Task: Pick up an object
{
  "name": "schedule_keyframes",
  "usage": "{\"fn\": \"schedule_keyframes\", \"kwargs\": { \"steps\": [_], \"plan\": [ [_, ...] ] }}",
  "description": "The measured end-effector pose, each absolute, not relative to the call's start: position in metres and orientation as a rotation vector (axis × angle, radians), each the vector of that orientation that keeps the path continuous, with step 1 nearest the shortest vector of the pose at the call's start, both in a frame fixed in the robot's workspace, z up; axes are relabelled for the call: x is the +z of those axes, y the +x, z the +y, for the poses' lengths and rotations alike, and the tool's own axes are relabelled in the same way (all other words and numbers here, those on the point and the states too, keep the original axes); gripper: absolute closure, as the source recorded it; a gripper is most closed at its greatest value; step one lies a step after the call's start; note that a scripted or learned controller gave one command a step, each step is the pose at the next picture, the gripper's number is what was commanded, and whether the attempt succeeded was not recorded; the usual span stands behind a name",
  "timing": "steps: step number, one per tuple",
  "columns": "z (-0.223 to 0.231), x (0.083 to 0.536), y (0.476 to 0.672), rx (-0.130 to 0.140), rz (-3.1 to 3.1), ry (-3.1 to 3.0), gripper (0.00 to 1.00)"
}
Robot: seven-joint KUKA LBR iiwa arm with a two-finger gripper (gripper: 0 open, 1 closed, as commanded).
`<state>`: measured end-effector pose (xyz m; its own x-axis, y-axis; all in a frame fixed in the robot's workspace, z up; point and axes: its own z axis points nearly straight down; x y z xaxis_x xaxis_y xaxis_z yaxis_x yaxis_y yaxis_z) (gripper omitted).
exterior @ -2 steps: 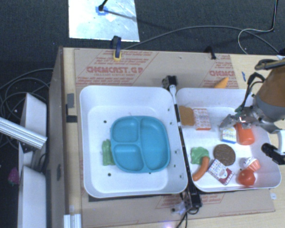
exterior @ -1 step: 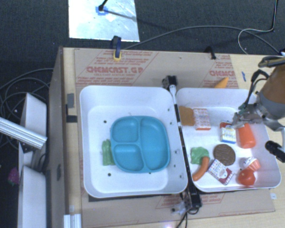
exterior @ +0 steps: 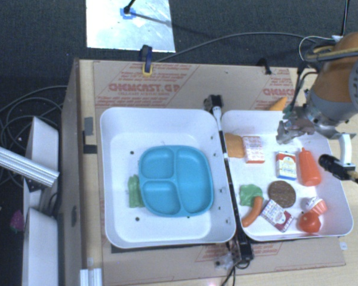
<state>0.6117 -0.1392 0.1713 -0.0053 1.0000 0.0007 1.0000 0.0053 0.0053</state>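
Two white bins side by side on the bench; landmark: the right bin (exterior: 340, 216). Gripper (exterior: 288, 131) hanging over that bin's upper part, above and right of a small white-and-red packet (exterior: 253, 149); nothing visibly between the fingers, width of the pincer impossible to tell from this angle. Inside the right bin, at its left edge: a tan bread-like piece (exterior: 234, 145), lower down a green leafy piece (exterior: 249, 193) and an orange carrot (exterior: 252, 211). Toward its middle: a blue-and-white carton (exterior: 286, 165), a brown round disc (exterior: 282, 193), a red-and-white packet (exterior: 277, 215). Toward its right side: an orange-red bottle (exterior: 310, 167), a red tomato-like piece (exterior: 309, 221). Left of the right bin: the left bin (exterior: 116, 130) with a blue divided plate (exterior: 175, 180) and a green piece (exterior: 134, 191) just beside that plate.
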Motion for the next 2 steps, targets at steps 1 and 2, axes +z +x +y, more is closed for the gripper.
{"fn": "schedule_keyframes", "kwargs": {
  "steps": [1, 2],
  "plan": [
    [-0.207, 0.193, 0.669, 0.001, 2.220, 2.215, 1.00],
    [-0.206, 0.204, 0.670, 0.003, 2.223, 2.207, 1.00]
  ]
}}
